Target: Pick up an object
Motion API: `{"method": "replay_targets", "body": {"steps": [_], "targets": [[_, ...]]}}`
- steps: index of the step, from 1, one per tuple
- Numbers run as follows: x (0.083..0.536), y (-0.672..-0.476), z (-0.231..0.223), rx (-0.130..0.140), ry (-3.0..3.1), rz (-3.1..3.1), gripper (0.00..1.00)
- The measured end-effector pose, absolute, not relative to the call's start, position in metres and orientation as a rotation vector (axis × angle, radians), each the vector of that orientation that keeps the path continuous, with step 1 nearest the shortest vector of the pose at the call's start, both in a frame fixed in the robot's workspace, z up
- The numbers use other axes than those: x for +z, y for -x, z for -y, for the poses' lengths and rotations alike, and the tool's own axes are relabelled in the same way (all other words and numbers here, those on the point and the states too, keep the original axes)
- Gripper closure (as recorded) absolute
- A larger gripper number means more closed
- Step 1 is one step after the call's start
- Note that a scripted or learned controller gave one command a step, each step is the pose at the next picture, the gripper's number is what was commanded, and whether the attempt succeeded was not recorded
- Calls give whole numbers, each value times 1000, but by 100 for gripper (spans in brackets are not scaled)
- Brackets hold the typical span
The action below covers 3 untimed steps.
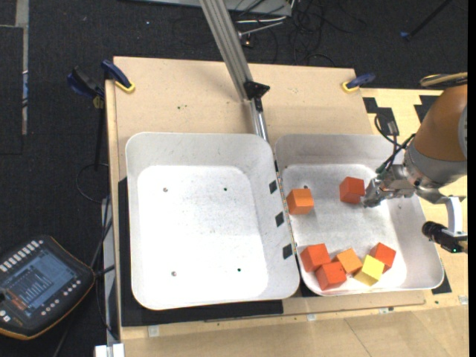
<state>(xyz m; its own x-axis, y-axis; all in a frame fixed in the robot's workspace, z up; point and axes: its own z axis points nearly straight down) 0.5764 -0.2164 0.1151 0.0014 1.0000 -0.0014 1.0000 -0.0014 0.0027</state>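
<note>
Lying nearest, a handheld grey control pendant (37, 285) is showing no readable writing. At three o'clock, the two-finger gripper (372, 197) is touching a red cube (352, 190); its spread I cannot tell.

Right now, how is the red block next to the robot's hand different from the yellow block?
The red block sits alone near the middle of the right bin; the yellow block is packed among other blocks along the bin's front edge. The red block is right by the gripper; the yellow block is farther away. Both look like small cubes of similar size.
</note>
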Motion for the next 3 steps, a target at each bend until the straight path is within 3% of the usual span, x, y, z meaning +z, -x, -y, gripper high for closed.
{"method": "replay_targets", "body": {"steps": [2, 3], "targets": [[212, -581, 218, 4, -2213, -2218, 100], [210, -586, 165, 3, -2213, -2231, 100]]}}
